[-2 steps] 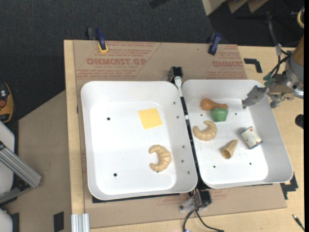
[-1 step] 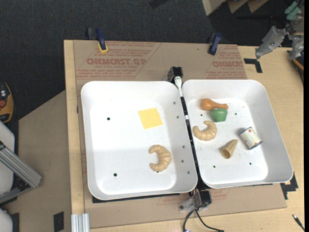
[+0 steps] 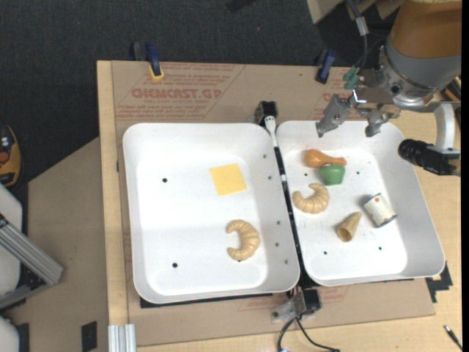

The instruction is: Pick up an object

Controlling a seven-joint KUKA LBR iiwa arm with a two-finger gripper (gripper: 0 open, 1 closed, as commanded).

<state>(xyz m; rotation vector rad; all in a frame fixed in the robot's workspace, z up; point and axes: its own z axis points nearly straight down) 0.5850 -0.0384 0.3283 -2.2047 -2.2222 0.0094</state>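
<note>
Hovering above the right bin's (image 3: 410, 218) far edge, the gripper (image 3: 353, 124) has its 2 fingers apart, holding nothing. The orange drumstick (image 3: 322, 158) lies just nearer, long axis running left-right.

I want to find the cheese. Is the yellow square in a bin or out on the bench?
In. The yellow square lies flat on the floor of the left bin, inside its rim.
</note>
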